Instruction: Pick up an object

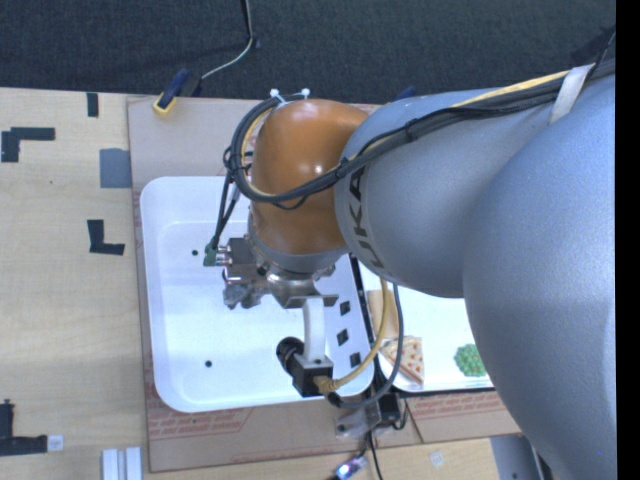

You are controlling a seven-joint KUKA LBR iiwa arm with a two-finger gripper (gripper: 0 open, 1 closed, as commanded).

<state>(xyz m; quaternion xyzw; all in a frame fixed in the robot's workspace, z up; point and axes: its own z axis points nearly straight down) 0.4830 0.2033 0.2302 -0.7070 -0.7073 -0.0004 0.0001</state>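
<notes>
My gripper (262,286) hangs low over the middle of the left white bin (185,313), under the arm's orange band (295,173). From above, the wrist and its metal mount cover most of it. A black fitting on a white bracket (305,360) sticks out from the wrist toward the bin's front edge. In the right bin (440,318), near its front wall, lie a tan patterned piece (410,358) and a small green object (470,360); the grey arm covers much of that bin.
The grey arm (500,218) spans the right half of the view. A yellow and blue clip (172,90) with a cable lies on the bench behind the left bin. Black marks (100,238) dot the wooden bench at the left.
</notes>
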